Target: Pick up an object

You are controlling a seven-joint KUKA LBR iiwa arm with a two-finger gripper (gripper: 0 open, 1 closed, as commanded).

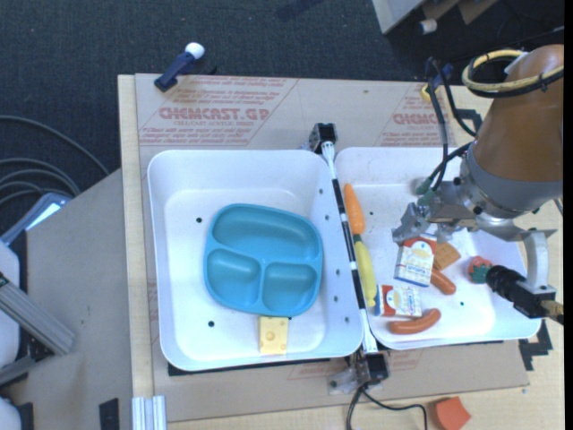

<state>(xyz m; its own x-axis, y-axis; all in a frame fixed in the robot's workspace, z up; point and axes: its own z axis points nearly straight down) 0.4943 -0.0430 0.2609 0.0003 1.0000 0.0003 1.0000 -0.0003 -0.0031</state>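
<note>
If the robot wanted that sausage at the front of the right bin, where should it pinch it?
Probably across the middle of the sausage, coming straight down from above. It lies flat and long, running left to right, so fingers would close across its narrow width. A small carton sits close behind, leaving little room there.

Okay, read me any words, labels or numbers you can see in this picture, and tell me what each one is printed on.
"CHEMCAST GP": printed in red, repeating, on the brown protective sheet under the bins; the smaller red lines beneath it are too blurred to read.
Small carton in the right bin: printed label, too small to read.
Packet beside the sausage: print too small to read.
</note>
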